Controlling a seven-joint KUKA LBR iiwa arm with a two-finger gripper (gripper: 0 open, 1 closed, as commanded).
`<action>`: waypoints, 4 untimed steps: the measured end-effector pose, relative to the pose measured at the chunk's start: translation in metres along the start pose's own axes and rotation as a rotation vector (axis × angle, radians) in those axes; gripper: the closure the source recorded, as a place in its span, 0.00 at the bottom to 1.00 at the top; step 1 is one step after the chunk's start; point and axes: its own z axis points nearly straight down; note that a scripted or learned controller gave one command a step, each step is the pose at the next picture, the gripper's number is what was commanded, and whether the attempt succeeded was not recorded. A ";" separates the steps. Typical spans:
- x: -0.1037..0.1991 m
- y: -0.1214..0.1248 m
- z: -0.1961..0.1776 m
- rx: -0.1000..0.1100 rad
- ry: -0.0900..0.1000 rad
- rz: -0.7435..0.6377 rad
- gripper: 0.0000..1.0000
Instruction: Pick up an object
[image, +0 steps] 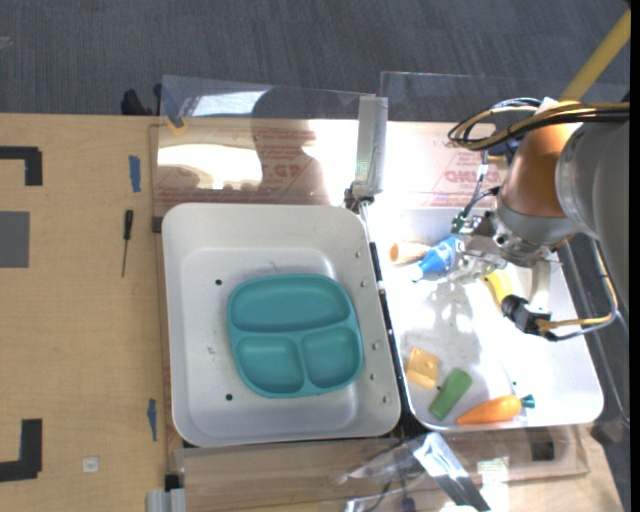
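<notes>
My gripper hangs over the back part of the right bin, under the grey arm with its orange band. A small blue object lies right against the gripper's left side, and whether it is held is unclear. A small orange piece sits just left of the blue object. A yellow stick-like item lies to the gripper's right. Near the bin's front lie a yellow cheese wedge, a green pickle and an orange carrot.
The left bin holds a teal divided plate. A black-tipped part and cables hang off the arm on the right. A clear plastic wall stands behind the bins. Brown bench surface extends left.
</notes>
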 end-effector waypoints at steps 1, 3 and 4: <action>0.031 -0.023 -0.075 -0.002 0.002 0.018 1.00; -0.056 -0.054 -0.107 0.014 0.000 -0.349 1.00; -0.059 -0.040 -0.114 0.005 -0.002 0.080 1.00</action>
